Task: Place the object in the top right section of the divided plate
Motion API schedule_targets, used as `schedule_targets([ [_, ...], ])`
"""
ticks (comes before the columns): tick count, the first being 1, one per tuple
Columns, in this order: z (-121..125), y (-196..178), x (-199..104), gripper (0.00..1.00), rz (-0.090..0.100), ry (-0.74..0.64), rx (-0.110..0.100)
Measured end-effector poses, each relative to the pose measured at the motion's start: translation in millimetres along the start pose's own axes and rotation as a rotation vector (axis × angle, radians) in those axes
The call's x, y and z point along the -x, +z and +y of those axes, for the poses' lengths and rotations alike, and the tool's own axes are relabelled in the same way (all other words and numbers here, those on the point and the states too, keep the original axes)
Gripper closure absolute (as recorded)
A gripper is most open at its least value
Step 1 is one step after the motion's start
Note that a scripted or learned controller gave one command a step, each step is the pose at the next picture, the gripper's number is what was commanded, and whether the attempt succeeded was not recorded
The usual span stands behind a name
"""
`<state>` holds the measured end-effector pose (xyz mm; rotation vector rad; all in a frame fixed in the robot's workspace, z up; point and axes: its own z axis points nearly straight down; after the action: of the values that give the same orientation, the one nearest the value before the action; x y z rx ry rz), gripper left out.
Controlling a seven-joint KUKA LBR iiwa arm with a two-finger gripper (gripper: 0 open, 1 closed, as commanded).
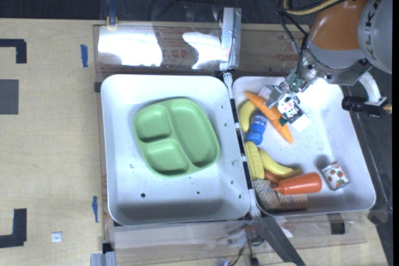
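Overhead view of two white bins side by side. The left bin [118,196] holds a green divided plate [177,134] with three sections, lying near the bin's centre. The right bin [355,152] holds the loose items: an orange carrot [269,114] lying diagonally, a yellow banana [274,163] curving below it, a small blue bottle [256,128] just beside the carrot, a corn cob [252,159] along the divider, a red-orange sausage-shaped piece [298,183] at the lower edge over a brown woven object [280,199], and a small white patterned cube [335,175] at lower right. The gripper [288,103] hangs over the upper part of the right bin, at the carrot's upper end; whether its tool is spread or closed cannot be told, nor which object is the one to be placed
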<state>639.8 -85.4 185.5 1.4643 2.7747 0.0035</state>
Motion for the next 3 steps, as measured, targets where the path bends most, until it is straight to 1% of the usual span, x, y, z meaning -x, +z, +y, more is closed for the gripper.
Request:
schedule_targets([
  [1,29.1,0.4,-76.7,1.0,0.004,0.094,-0.005],
  [2,-1.1,-95.0,-77.7,1.0,-0.001,-0.114,0.0],
  [3,-26.1,-153.1,-45.5,1.0,-0.001,-0.007,0.0],
])
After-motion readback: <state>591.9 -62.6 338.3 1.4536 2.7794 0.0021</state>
